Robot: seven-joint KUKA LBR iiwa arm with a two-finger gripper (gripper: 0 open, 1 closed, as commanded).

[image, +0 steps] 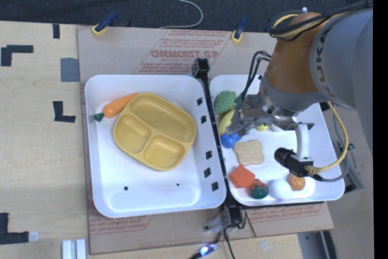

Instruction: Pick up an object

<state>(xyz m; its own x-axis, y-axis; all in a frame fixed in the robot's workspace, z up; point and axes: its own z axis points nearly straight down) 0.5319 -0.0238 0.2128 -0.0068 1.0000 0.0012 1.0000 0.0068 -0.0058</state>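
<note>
Now | end effector (242, 123) grip unclear | blue object (230, 141) just below-left, right bin (327, 191)

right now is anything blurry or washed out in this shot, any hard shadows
In the camera view, lighting is soft and even; the yellow tray casts only a faint shadow on the left bin. The white bins look bright, near washed out. The arm's orange band looks slightly soft; small toys in the right bin are low in detail.
</note>
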